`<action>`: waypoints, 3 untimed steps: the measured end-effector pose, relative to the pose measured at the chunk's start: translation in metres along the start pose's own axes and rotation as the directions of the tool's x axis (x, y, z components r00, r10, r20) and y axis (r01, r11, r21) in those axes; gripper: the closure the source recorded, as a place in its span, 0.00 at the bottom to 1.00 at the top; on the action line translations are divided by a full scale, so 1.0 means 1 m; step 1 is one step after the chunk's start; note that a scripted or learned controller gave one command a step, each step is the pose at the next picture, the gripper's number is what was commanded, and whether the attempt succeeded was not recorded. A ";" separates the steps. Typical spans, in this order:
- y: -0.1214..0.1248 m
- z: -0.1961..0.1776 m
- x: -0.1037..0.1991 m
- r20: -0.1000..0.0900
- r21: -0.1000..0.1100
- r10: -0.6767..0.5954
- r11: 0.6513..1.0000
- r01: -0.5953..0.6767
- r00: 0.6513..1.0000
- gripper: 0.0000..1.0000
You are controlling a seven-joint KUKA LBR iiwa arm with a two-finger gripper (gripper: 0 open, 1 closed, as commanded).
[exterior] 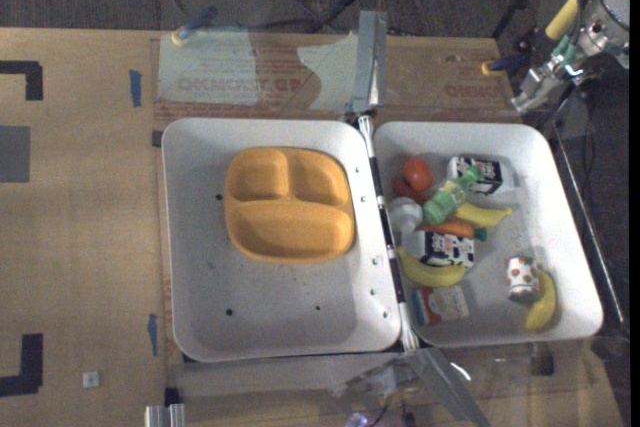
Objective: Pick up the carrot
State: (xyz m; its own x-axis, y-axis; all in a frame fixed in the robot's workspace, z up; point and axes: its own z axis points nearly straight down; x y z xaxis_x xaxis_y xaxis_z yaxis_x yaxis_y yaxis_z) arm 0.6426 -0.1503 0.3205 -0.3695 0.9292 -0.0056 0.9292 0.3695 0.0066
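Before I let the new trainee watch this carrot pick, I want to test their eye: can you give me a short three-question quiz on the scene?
1. True or false: the carrot lies in the left bin.
2. What sits in the left bin?
A. a banana
B. an orange divided plate
C. a milk carton
3. Fill in: the gripper is outside the right bin's ____ corner.

Key: 1 false; 2 B; 3 far right.
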 end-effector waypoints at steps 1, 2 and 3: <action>-0.031 0.015 -0.024 -0.006 0.002 -0.449 0.893 0.449 0.893 1.00; -0.054 0.063 -0.011 -0.005 0.001 -0.425 0.905 0.425 0.905 1.00; -0.018 0.030 -0.049 0.000 0.000 -0.333 0.943 0.333 0.943 1.00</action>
State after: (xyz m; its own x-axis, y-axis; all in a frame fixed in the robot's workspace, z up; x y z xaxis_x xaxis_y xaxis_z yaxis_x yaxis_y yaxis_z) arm 0.6442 -0.2028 0.2908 -0.6578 0.7532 -0.0074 0.7532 0.6578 0.0042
